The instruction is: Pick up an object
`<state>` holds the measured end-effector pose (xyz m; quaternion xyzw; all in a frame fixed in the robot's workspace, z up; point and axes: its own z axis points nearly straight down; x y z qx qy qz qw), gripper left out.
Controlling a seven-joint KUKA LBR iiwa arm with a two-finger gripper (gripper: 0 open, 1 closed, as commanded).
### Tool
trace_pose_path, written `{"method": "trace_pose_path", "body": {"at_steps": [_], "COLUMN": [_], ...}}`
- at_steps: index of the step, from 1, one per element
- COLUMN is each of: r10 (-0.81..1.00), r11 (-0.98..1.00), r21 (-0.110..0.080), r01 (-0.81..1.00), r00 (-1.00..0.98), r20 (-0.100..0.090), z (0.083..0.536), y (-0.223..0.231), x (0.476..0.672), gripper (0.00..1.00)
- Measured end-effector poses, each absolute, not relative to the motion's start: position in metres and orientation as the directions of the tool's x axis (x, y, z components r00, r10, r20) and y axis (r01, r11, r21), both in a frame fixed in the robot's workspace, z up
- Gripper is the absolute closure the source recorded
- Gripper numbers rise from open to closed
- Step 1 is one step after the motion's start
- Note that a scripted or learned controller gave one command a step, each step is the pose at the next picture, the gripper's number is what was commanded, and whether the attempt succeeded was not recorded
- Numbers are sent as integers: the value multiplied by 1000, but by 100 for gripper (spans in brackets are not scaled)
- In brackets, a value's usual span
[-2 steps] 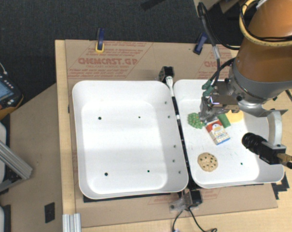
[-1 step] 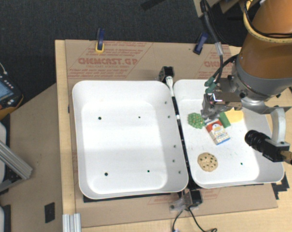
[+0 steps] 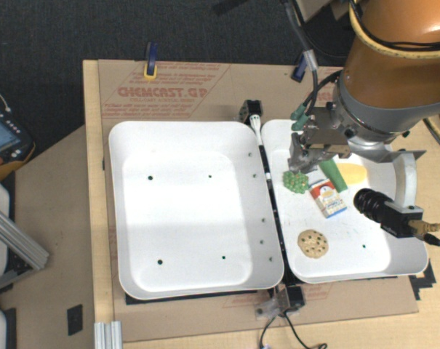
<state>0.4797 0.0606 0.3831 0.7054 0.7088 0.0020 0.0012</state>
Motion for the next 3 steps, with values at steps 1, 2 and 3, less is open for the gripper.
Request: {"method": "trace_pose_path", "body": {"at_steps": [1,2,3], "r10": [1000,1000,1000], "r11": [2,3,2], "r21": [5,7,4], "r01": [1000,1000,1000], "r00": [-2,-3,-2], "r20": [-1,-1,0], "z": [393,403,413], "y": [59,59,77], "x": [480,481,481], "gripper": [100,100,100]}}
